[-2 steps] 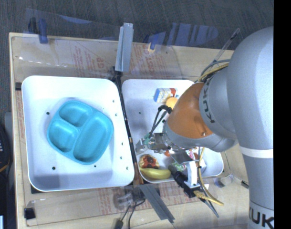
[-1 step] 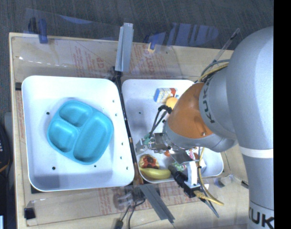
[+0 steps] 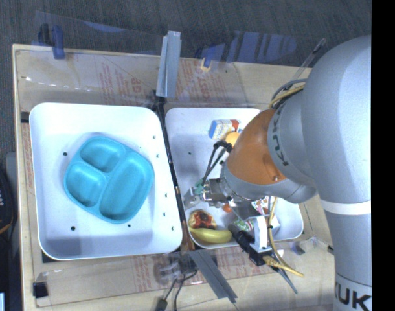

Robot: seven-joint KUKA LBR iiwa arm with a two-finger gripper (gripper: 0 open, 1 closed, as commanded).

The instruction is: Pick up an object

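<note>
My gripper is low in the right bin, near its front. The grey arm with its orange band covers much of that bin from the right. Just in front of the gripper lie a yellow banana and a red fruit-like object. A small blue and white carton with an orange item beside it sits at the back of the right bin. Nothing shows between the fingers.
The left bin holds a blue three-compartment plate. A grey divider bar stands at the back between the bins. Clamps and cables sit at the bench's front edge.
</note>
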